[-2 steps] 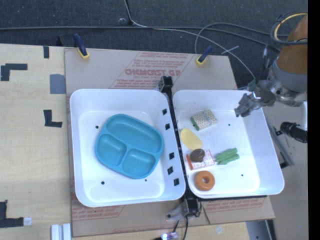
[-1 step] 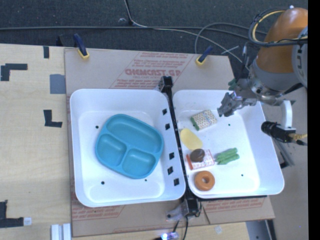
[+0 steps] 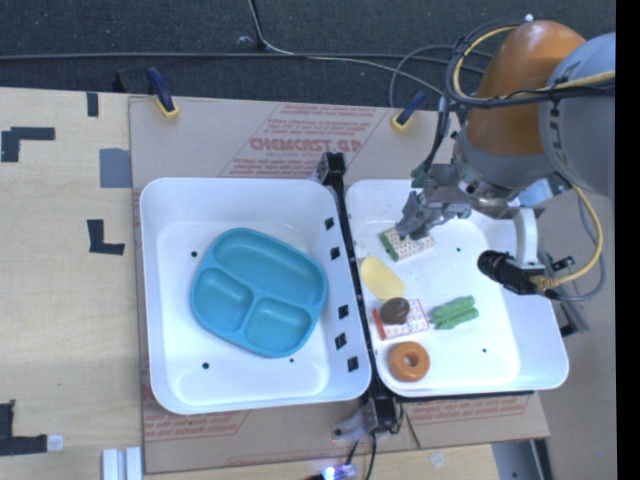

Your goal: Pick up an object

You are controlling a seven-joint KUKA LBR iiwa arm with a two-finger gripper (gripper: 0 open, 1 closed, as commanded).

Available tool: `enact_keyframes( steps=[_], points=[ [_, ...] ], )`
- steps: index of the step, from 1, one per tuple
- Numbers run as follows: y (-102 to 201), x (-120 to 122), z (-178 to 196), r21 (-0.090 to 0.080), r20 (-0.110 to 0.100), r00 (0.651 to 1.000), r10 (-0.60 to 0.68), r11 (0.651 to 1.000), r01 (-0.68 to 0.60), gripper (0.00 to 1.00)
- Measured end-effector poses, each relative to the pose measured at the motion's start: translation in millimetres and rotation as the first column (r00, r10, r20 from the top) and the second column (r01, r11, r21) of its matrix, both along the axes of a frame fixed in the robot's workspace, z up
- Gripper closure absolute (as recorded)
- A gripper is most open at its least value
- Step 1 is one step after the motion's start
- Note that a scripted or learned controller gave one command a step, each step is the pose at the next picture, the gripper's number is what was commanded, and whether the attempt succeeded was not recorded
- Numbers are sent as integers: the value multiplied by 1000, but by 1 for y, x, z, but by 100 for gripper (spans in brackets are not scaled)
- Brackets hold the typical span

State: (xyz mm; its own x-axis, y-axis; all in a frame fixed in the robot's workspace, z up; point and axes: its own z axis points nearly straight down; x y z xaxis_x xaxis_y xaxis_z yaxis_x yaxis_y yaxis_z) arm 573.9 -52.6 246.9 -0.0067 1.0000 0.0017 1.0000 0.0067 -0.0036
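From the overhead camera I see the claw low over the upper left part of the right bin, its dark fingers pointing down and to the left. Its tip meets a small flat white piece with green and red markings, which lies tilted on the bin floor; I cannot tell whether the fingers are spread or pressed together, nor whether they pinch that piece or merely touch it. The grey arm with its orange band comes in from the right, cables looping around it.

Below the claw, in the same bin, I see a yellow object near the divider, a dark round thing on a red and white piece, a green object beside it, and a brown doughnut towards the front edge. The left bin holds a blue sectioned plate. Both bins rest on cardboard on the worktop.
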Motion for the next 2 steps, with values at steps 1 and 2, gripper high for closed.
enact_keyframes(
  steps=[1,2],
  points=[
    [50,2,3,0,0,1000,0,1000,0,100],
    [95,3,-11,-2,-2,1000,-1,1000,1,100]
  ],
)
